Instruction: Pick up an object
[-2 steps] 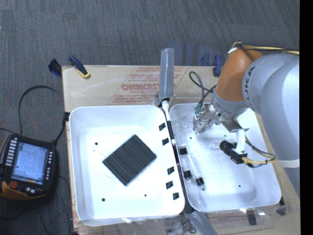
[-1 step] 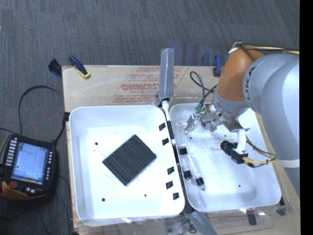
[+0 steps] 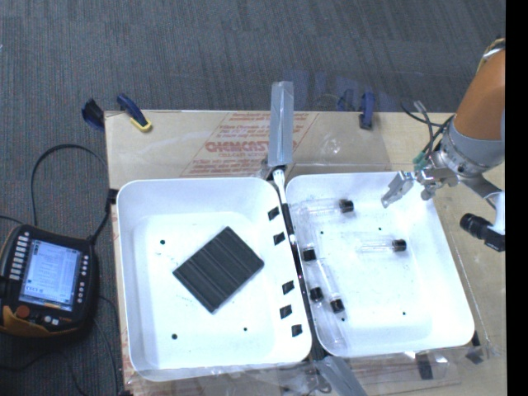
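The pincer was seen open and empty above the right bin; its clear tubes were judged light, slippery, best gripped mid-length.

Two white bins, one dark slab, (clear) tubes, four.
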Motion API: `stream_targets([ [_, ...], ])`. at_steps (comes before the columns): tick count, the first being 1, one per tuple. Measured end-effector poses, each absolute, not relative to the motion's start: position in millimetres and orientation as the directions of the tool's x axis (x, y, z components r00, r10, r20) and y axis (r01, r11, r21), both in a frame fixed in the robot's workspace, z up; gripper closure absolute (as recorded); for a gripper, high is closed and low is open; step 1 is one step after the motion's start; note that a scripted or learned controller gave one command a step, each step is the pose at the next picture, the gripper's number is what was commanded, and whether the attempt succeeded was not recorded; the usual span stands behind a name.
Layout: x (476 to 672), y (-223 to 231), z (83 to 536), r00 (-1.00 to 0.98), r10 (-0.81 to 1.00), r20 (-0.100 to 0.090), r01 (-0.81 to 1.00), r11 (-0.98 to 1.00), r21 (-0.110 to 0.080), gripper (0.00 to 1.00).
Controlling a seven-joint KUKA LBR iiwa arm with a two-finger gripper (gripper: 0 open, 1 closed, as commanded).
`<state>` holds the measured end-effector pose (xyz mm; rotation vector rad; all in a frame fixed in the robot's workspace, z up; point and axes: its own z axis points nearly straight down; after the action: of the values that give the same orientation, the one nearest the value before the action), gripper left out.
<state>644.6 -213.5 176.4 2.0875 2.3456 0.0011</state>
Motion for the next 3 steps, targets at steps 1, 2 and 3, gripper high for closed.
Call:
stream_targets([
  [1, 644.0, -93.6, 93.9, -0.247, 0.969, -0.003, 0.969, 0.247, -0.001, 0.0],
  [2, 644.0, -93.7, 94.0, -0.247, 0.969, -0.003, 0.969, 0.247, -0.001, 0.0],
  [3, 644.0, -93.7, 94.0, -0.247, 0.969, -0.003, 0.969, 0.247, -0.001, 0.0],
])
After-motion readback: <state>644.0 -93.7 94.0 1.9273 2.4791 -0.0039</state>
